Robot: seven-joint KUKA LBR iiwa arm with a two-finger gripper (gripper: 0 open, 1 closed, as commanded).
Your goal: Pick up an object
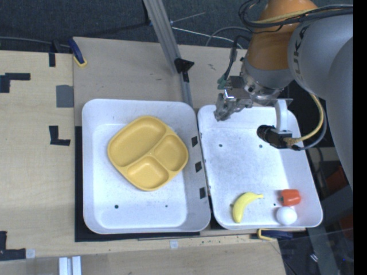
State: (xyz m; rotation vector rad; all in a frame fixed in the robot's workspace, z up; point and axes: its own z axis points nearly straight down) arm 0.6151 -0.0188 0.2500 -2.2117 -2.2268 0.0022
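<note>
You'll see the gripper (225,111), fingers' state unclear, above the right bin's (252,153) far-left corner, the banana (243,205) lying near its front wall, wooden bench (34,171) around.

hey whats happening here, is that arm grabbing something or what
Not yet. The grey and orange arm reaches in from the right, and its gripper hangs over the far left corner of the right bin with nothing visibly between its fingers. The things it could pick lie at that bin's near edge: a banana, a small orange object and a white ball. The left bin holds a yellow divided plate, untouched.
</note>
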